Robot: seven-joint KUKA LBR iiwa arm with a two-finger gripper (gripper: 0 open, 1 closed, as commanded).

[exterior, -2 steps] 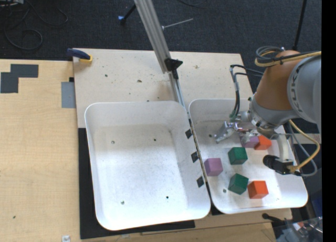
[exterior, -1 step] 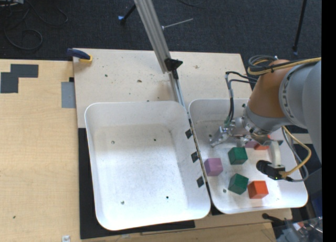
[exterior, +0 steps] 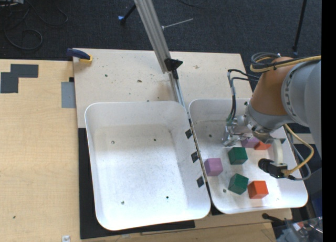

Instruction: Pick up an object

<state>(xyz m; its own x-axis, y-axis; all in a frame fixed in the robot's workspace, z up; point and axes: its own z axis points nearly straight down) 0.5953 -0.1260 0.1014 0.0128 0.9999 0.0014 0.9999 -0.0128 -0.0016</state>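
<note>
Blocks: six lie in the right bin (exterior: pixel 210 111), all loose on its floor.
Purple block (exterior: pixel 213 166): near the bin's left wall, apart from the others.
Green block (exterior: pixel 237 155): mid-bin, just below the gripper.
Second green block (exterior: pixel 238 183): nearer the front wall, beside the orange block (exterior: pixel 258 189).
Partly hidden blocks: a lilac one (exterior: pixel 250 142) and an orange-red one (exterior: pixel 262 145) lie close under the wrist.
Gripper (exterior: pixel 229 137): low over the bin floor, above the upper green block; I cannot tell how far the fingers stand apart, and no block shows between them.
Arm (exterior: pixel 286 94): grey with an orange band, reaching in from the right.
Left bin (exterior: pixel 105 111): white, touching the right bin along the divider.
Bench (exterior: pixel 37 141): light wood, bearing both bins.
</note>
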